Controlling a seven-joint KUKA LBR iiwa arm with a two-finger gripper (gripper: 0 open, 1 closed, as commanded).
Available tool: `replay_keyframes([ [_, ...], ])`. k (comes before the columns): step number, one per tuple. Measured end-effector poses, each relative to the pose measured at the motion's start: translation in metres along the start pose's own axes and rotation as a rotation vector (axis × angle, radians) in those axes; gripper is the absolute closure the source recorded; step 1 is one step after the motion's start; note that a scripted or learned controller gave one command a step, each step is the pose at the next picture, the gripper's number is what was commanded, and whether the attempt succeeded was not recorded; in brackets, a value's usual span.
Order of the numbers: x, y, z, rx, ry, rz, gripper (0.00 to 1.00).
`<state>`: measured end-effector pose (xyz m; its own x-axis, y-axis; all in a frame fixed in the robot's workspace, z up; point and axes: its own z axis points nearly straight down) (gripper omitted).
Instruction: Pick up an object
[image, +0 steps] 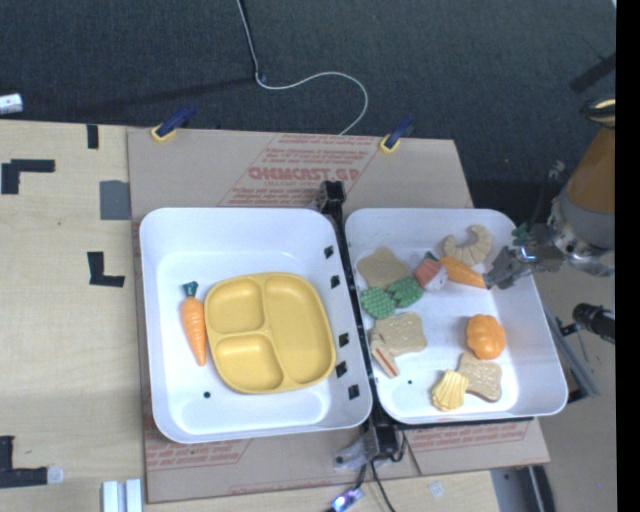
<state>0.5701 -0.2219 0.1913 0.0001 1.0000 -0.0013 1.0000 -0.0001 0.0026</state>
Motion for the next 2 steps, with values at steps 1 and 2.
replay_keyframes([
  [1,0.000,0.001,-0.035,0.001,0.001,-0.001,1.00],
  [2,0.047,0.027,-0.025,0.003,0.002,-0.006,1.00],
])
